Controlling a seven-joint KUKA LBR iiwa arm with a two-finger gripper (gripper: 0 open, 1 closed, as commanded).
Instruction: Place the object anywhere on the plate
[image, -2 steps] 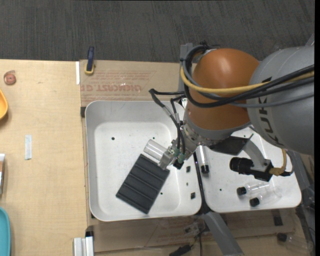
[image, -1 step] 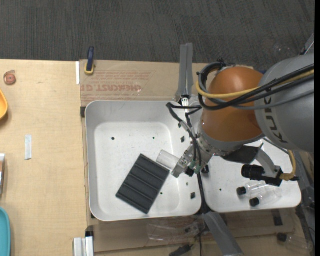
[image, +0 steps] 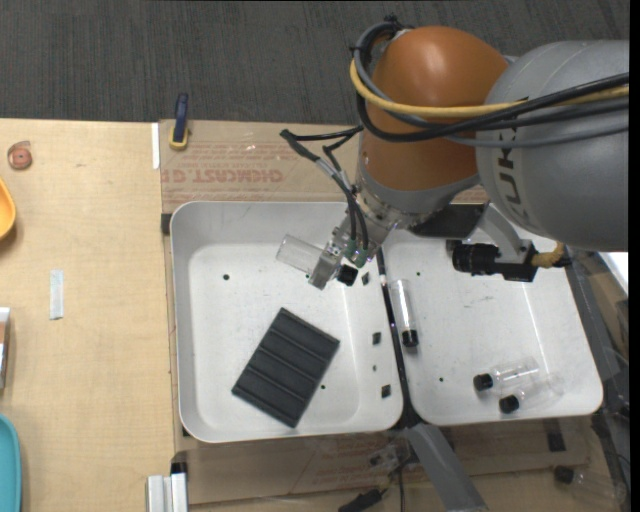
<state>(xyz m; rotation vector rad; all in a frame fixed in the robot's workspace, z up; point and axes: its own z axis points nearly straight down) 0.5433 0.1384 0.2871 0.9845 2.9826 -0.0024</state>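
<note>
Where the table (image: 90, 400) comes nearest me, a teal curve (image: 6, 468) pokes in at the edge, cut off so far that I cannot name it. Just beyond, a black ribbed slab (image: 287, 366) lies flat and askew in the left bin (image: 190, 400). What look like two small clear vials (image: 510, 385) with black caps lie close together in the right bin (image: 565, 330). A slim pen-like stick (image: 402, 312) lies along the rim between the bins.

Farther back the gripper (image: 328, 266) hangs over the left bin, beyond the slab and apart from it. A clear tube (image: 297, 253) juts from it to the left, touching it. The parts crowd together there, so I cannot tell whether the gripper is clamped on the tube or merely against it. Behind the bins the arm's orange band (image: 430, 90) covers part of the cardboard (image: 240, 165), and a blue clip (image: 181, 112) stands at its far corner.
</note>
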